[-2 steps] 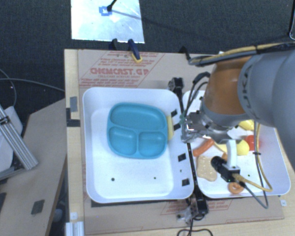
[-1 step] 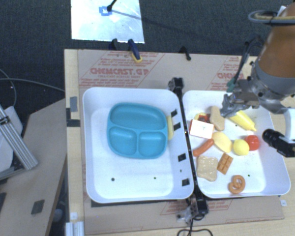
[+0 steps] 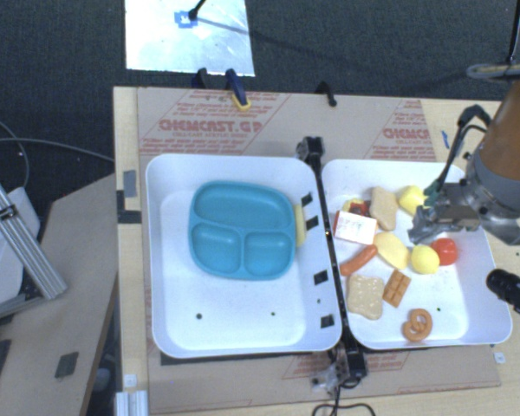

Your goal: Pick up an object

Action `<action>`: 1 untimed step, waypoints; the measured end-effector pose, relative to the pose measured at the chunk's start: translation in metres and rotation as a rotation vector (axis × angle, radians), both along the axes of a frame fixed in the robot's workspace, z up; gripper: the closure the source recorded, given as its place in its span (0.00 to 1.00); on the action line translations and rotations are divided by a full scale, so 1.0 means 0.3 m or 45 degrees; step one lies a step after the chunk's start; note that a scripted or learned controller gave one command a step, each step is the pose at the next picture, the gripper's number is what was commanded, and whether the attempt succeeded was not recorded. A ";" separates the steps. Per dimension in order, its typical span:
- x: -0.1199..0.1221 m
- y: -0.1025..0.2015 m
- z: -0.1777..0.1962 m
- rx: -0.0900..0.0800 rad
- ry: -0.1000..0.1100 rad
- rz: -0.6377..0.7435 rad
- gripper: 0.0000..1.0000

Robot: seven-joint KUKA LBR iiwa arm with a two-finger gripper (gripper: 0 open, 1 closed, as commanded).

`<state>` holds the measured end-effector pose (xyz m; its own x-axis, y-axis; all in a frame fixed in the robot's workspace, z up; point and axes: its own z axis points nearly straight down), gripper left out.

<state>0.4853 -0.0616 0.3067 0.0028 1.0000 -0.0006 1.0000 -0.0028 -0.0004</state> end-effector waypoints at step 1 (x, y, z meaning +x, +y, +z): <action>0.005 -0.005 -0.151 0.001 -0.001 0.003 1.00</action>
